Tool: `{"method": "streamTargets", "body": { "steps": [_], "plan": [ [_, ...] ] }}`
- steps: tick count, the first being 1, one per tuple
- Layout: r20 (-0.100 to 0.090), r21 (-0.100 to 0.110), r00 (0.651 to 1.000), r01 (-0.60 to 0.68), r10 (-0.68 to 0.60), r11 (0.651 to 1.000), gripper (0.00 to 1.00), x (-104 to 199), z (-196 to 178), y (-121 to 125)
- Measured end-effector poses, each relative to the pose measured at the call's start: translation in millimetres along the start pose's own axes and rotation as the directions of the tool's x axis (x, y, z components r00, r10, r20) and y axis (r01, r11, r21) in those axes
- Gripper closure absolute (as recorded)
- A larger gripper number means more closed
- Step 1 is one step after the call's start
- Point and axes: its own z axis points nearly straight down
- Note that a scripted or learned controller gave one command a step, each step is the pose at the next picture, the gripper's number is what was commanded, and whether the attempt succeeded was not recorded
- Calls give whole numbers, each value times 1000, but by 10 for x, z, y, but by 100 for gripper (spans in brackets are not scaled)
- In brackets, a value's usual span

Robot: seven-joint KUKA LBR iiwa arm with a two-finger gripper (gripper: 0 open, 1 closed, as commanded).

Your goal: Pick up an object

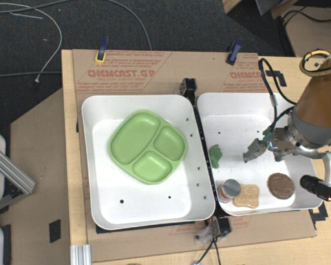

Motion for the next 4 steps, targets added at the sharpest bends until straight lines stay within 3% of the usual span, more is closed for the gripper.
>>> {"method": "streamTargets", "body": {
  "steps": [1,3,4],
  "plan": [
    [0,0,1000,0,0,1000,0,0,-1,1],
    [-1,4,1000,0,1,1000,0,42,1046,88],
    [0,-2,1000,-1,1,1000,100,41,910,102]
  ]
}}
